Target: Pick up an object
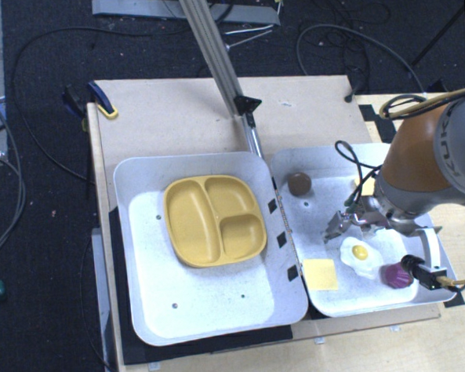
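White fried egg [359, 256] beside tool [339, 227], right bin [319, 310]

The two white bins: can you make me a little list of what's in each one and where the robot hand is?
left bin: yellow divided plate
right bin: brown round thing, yellow cheese slice, fried egg, purple thing
gripper: low over the right bin, beside the fried egg, holding nothing that can be seen
arm: reaches in from the right

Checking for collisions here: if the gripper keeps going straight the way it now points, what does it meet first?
The gripper points toward the view's left and down, so probably the bare floor of the right white bin, though depth is unclear.
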